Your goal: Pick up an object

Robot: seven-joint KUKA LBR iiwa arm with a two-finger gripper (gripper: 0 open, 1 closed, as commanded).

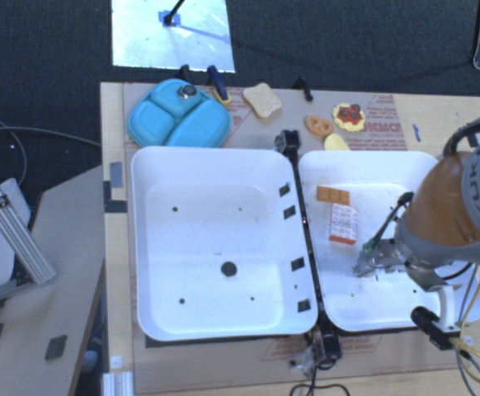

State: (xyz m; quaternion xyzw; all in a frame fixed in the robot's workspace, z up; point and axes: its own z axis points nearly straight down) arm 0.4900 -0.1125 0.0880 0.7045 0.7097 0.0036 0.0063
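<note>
Your gripper (370, 262) is hanging low over the right bin (372, 316), near its middle; I cannot tell its opening. The packet (344, 223) and wafer (333, 195) are lying toward the bin's left edge, untouched.

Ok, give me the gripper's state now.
Gripper: low in the right bin, beside the red-and-white packet; open or shut cannot be told.
</note>
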